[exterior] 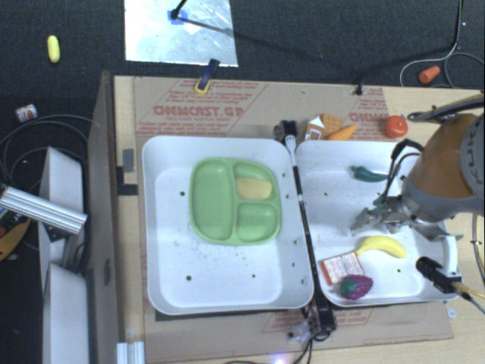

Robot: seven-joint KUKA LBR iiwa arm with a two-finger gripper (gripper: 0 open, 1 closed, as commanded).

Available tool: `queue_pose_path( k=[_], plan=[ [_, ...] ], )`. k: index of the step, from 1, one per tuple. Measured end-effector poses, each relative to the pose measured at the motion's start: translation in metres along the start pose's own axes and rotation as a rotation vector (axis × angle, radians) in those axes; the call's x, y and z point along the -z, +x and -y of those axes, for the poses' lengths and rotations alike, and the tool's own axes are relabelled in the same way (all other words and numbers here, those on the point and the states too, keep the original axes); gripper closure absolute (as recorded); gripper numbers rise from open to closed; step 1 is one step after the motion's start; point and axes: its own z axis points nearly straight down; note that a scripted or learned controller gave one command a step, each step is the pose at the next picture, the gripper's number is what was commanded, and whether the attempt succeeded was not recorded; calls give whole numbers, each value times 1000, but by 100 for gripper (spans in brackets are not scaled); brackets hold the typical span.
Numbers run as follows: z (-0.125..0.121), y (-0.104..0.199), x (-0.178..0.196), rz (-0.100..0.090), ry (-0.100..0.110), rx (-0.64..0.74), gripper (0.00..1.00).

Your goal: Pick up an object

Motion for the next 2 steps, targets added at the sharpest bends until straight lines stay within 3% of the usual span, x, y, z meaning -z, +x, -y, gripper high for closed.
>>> queue_pose_path(
  k=[1,2],
  plan=[
    [42,-3,139,4,-11,0,0],
    [35,-18,49,-1,9,-2,0]
  ],
)
